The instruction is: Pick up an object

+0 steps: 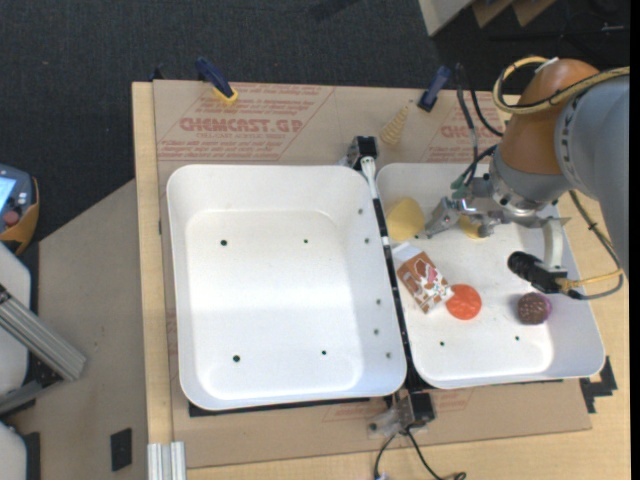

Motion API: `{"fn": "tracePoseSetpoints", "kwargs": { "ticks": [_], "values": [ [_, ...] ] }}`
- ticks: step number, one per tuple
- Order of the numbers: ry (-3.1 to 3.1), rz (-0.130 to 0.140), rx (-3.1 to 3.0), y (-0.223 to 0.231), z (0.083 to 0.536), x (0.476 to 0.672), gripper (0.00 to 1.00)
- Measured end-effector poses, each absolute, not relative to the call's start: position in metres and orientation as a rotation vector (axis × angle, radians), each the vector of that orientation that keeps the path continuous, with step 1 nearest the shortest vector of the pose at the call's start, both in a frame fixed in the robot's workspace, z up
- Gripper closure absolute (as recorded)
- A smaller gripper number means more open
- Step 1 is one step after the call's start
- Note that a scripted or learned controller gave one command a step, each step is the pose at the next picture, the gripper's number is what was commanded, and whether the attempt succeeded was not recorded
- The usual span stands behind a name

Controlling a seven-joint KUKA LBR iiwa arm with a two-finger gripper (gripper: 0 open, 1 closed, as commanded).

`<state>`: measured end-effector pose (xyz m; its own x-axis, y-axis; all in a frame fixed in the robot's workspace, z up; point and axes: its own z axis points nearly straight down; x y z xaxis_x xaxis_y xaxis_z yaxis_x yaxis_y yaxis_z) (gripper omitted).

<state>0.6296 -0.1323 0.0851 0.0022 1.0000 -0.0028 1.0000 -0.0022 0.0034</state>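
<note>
Bench: brown cardboard sheet under two white bins, dark floor all round
Gripper: gripper is down inside the right bin, at its back part, pointing toward the divide between the bins
Gripper state: can't call it from up here, open or closed, the angle hides it
Held: nothing seen in its grasp
Under the gripper: a small yellow bit peeks out right against it, too hidden to name
Nearest object: pale yellow lump, just beside the gripper on the side toward the left bin, hard by the bin wall
Next out: red-and-white packet, lying flat and skewed, nearer the front, close to the divide
Beside that: orange disc, touching or almost touching the packet's corner
Far side: dark maroon ball, alone, well apart from the disc
Arm: grey arm coming in from the right, orange band above the wrist
Left bin: left bin sits flush against the right one
Clamps: blue clamp and second blue clamp on the sheet's back edge
</note>
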Motion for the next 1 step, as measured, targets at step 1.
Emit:
{"fn": "tracePoseSetpoints", "kwargs": {
  "ticks": [1],
  "values": [
    [2.226, -0.023, 2.215, -0.0967, 0.0858, 0.656, 0.0]
  ]
}}
